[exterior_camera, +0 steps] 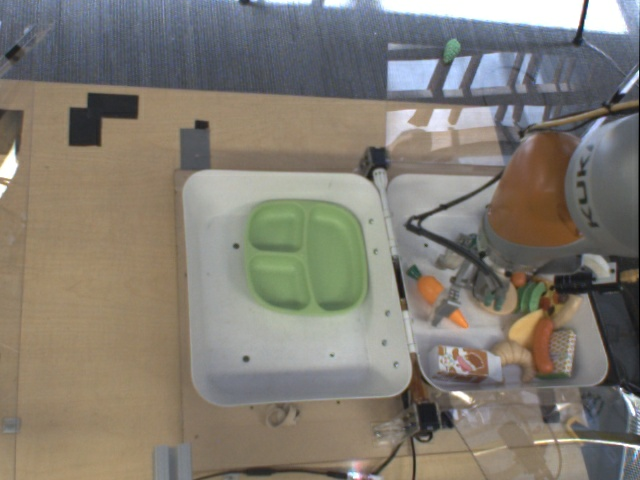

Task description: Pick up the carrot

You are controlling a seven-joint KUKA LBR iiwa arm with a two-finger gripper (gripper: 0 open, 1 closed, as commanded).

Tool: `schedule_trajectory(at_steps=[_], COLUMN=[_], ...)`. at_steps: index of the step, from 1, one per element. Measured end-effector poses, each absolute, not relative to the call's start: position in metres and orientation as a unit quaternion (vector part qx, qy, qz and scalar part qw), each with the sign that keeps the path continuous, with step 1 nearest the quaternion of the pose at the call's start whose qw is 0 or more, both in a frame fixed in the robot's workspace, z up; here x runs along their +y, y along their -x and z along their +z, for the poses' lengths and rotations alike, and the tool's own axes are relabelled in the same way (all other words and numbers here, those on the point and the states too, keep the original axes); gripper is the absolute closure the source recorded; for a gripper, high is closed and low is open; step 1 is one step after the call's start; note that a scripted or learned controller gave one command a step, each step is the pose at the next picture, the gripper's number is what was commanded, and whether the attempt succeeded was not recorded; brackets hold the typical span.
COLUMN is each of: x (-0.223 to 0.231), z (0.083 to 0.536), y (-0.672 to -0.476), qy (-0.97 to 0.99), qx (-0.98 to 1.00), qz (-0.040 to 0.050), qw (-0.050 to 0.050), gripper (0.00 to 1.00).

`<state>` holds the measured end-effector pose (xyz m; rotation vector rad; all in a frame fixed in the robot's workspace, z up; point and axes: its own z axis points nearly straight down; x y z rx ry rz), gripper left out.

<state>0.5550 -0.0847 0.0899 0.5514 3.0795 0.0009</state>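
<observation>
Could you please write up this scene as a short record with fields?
left bin: shallow white bin holding a green three-compartment plastic plate
right bin: shallow white bin with toy foods
target: small orange toy carrot, near the right bin's left wall
other item: brown and white sauce bottle lying flat
pincer: pincer low beside the carrot; grip unclear

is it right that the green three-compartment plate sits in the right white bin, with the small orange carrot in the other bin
Not quite. The camera view shows the green three-compartment plate in the left white bin, not the right one. The small orange carrot does lie in the other bin, the right white bin, beside the gripper.
</observation>
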Motion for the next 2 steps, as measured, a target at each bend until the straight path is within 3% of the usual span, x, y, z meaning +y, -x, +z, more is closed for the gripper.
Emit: schedule_trajectory(at_steps=[1, 2], x=[-0.083, -0.009], z=[0.103, 0.187], y=[-0.559, -0.543], qy=[-0.172, -0.315], qx=[0.985, 0.949], qz=[0.0015, 0.0025], qw=[0.012, 0.005], gripper=[1.0, 1.0])
